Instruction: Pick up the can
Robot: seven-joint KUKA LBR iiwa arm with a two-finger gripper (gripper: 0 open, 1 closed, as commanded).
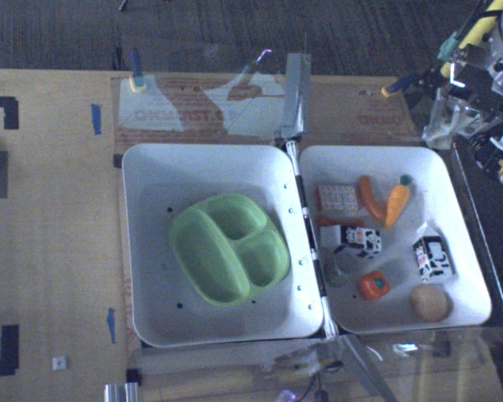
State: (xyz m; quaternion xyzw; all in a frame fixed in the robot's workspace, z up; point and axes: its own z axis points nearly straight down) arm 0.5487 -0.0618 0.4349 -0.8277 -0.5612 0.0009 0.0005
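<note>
Our pincer (447,126) hangs just outside the right bin (468,224), likely leaving the toys unobscured; we cannot tell whether it is open or closed. The grey can (342,268), we judge, lies well apart from it, across the bin, beside the spotted carton (358,239).

The green divided plate (229,247) is taking up the middle of the left bin (142,174), leaving open floor all around it. Beyond the divider to the plate's right, the right bin (465,258) is crowding up: carrot (397,203), sausage (368,198), cartons (432,258), tomato (374,285) and a tan ball (430,302) are leaving only narrow gaps, with bare floor showing along that bin's far wall.
</note>
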